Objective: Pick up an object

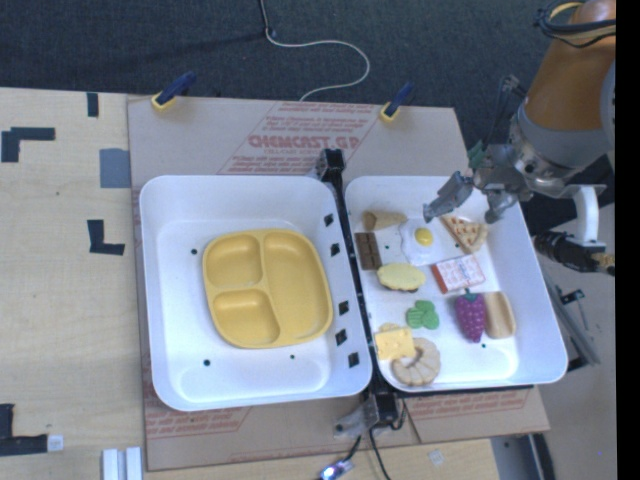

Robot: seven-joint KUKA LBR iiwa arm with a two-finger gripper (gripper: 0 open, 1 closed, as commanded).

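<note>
The left bin holds a yellow divided plate near its centre, three compartments facing up. In the right bin, the toy food lies in a loose cluster: a brown chocolate bar at nine o'clock beside the bins' shared wall, a tan bread piece at about ten o'clock, a fried egg just right of that, and a yellow sandwich cookie below the egg. Toward six o'clock sit a cheese wedge and a round pretzel-like biscuit, touching each other, with green broccoli just above them. Right of centre lie a pink-and-white packet, purple grapes and a bread roll, the last two side by side. A waffle wedge rests at about one o'clock. The gripper hangs over that upper part of the right bin, its two fingers spread wide apart with nothing between them, one fingertip above the egg's edge, the other near the waffle wedge.
</note>
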